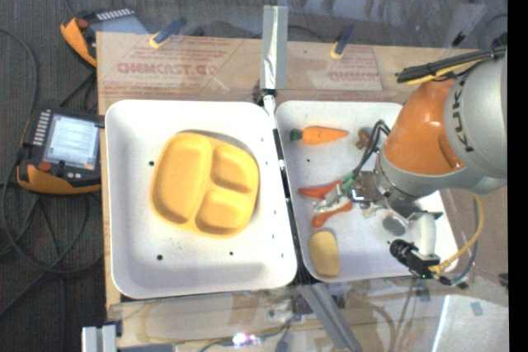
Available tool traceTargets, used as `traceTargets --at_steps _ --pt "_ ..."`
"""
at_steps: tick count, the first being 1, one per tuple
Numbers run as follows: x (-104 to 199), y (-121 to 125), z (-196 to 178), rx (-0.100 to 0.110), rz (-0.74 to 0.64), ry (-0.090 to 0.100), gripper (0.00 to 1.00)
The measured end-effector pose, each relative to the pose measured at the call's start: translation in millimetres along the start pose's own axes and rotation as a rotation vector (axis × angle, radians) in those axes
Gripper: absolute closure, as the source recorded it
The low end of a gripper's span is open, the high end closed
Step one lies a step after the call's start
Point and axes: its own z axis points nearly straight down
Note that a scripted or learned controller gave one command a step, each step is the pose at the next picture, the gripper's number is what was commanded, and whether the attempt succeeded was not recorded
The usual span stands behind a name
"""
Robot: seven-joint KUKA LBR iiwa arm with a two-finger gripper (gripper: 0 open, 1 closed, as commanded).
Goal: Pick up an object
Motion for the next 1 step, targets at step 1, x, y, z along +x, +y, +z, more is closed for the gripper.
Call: traceTargets --at_steps 1 --pt "-5.0 44.4 31.1 -0.014 -0.097 -0.003 0.0"
